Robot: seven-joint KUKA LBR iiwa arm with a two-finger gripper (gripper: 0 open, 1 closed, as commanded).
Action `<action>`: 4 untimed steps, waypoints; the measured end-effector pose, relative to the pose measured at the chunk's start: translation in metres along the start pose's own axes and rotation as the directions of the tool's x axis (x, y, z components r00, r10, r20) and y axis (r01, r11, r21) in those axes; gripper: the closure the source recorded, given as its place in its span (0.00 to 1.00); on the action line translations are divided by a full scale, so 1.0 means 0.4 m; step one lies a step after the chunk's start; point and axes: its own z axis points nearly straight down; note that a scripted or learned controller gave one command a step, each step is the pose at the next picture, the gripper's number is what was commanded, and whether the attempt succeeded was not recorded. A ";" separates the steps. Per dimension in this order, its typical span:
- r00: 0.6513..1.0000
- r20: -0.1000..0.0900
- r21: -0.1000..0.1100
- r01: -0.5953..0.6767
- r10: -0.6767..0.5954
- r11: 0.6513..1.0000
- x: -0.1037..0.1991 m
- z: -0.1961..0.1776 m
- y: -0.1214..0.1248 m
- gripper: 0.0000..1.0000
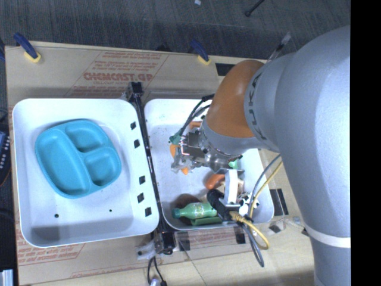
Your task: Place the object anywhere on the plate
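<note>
A blue sectioned plate (77, 155) lies in the left bin (30, 219). My gripper (180, 158) hangs low over the middle of the right bin (156, 115), near its left side. Small orange pieces (174, 150) sit right at the gripper, and the arm hides how they meet it. A green bottle (196, 212) lies on its side at the front of the right bin. An orange object (215, 179) lies just behind the bottle, partly under the arm.
A black divider with clips (143, 154) runs between the two bins. The big grey arm (297, 130) covers the right half of the right bin. Blue clamps (27, 46) hold the cardboard at the bench's back edge.
</note>
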 end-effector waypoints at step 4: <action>0.997 0.004 -0.004 0.074 -0.074 0.997 0.216 -0.024 0.033 1.00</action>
